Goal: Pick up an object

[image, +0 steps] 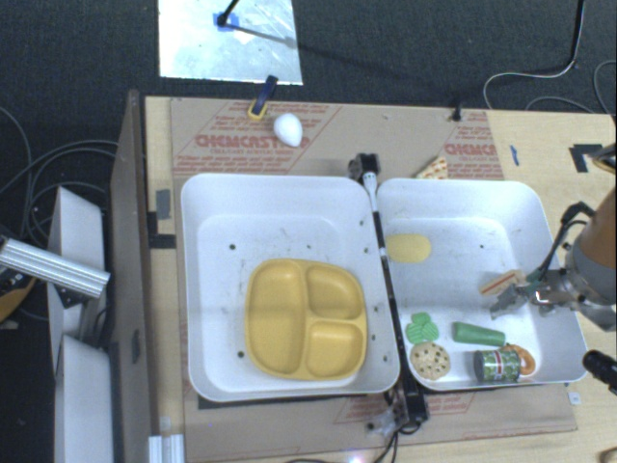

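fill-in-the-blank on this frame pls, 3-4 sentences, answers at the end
1. The yellow divided tray lies in the ____ bin.
2. The tray is split into ____ compartments.
3. The green can stands at the right bin's near edge, next to the ____ cookie.
4. The white egg rests on the ____ behind the left bin.

Answers: left; three; round; cardboard

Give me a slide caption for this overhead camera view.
End effector at the right bin by toy food; yellow tray in left bin.
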